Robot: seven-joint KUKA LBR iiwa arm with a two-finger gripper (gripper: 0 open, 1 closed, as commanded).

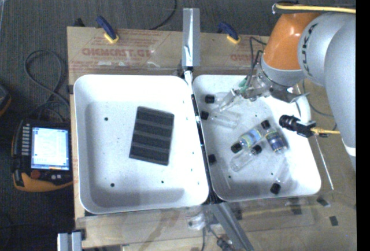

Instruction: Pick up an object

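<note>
My gripper [247, 91] hangs over the back of the right bin [300, 186], below the arm's orange band. A clear bottle [224, 113] lies just to its left and slightly forward of it; I cannot make out any contact with it. More small bottles lie mid-bin: one with a black cap [248, 140], one with a blue label [276, 141], and a clear one [241, 161]. In the left bin [87, 128] a black ridged pad [152, 135] lies flat near the middle.
Several loose black caps dot the right bin's floor, such as one [275, 188] near the front. A black plug with a yellow cable [293, 124] sticks out over that bin's right side. A handheld pendant [43, 151] lies left of the bench.
</note>
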